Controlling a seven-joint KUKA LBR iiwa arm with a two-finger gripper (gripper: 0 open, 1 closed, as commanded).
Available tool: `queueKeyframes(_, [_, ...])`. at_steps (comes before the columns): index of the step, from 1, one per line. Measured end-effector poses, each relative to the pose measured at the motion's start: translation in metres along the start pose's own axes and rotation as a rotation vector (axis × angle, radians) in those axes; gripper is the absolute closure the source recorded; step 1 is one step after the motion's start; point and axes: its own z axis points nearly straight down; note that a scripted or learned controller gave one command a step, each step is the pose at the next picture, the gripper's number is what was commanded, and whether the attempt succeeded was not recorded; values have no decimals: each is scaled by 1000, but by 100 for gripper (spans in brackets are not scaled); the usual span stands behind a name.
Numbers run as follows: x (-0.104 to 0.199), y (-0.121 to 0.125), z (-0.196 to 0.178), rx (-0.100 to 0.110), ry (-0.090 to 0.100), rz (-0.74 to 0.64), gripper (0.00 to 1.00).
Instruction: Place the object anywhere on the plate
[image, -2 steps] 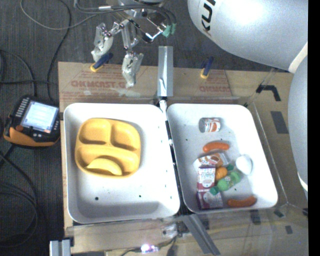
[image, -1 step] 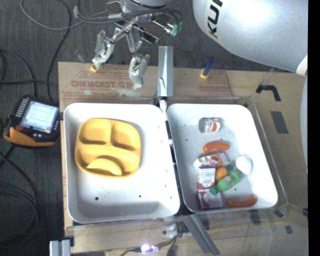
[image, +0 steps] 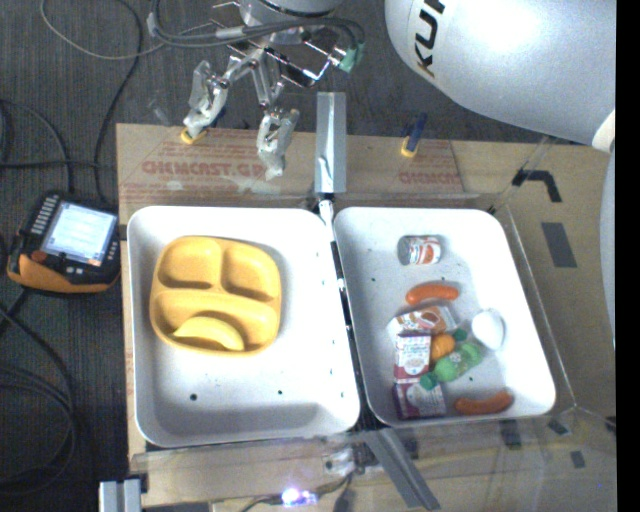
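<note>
Bench (image: 140, 160): brown surface, two shallow white bins side by side.

Right bin (image: 500, 240), near to far: sausage (image: 484, 403) at near edge; purple-labelled packet (image: 420, 398); red-and-white carton (image: 412, 352) with green item (image: 452, 362) and orange item (image: 443, 346) just beside; white egg-like object (image: 488, 327); second sausage (image: 432, 293); small can (image: 421, 249) on its side at far end.

Left bin (image: 240, 400): yellow compartment plate (image: 216, 293), nothing resting on it.

Left of bins: handheld pendant (image: 68, 243) with lit screen.

Far side, beyond left bin: gripper (image: 238, 127) raised over bench, fingers spread apart, nothing between them
</note>
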Motion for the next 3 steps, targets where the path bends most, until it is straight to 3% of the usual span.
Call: queueKeyframes(3, [0,0,0,0,0,0,0])
